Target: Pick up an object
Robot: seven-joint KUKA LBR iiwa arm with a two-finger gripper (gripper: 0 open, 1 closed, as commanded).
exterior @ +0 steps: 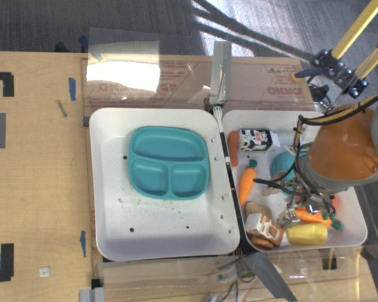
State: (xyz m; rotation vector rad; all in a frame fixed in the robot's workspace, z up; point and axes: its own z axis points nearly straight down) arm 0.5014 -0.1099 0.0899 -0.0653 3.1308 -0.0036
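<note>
From above, the left bin (pixel 107 187) holds a teal divided plate (pixel 169 162) with three compartments, lying flat near the bin's middle and slightly toward its far side, with a few dark specks scattered on the white floor around it. The right bin (pixel 359 231) is crowded: a black-and-white cow-patterned carton (pixel 255 139) lies at the far end, a narrow orange piece (pixel 232 148) sits beside it against the divider wall, and an orange carrot (pixel 246 184) with a green tip lies lengthwise just below. Toward the near end sit a small boxy toy with brown and white faces (pixel 264 226) and a yellow lemon-shaped piece (pixel 307 234), the two almost touching. A second orange carrot (pixel 314 217) lies just above the yellow piece, and a teal rounded object (pixel 281 164) shows partly behind the arm. The gripper (pixel 307 201) is down inside the right bin, directly over that second carrot and close to the yellow piece; cables and the wrist cover it, so I cannot tell how it is set or whether anything is gripped. Reddish print runs along the clear panel (pixel 176 87) behind the bins, too faint to read.
</note>
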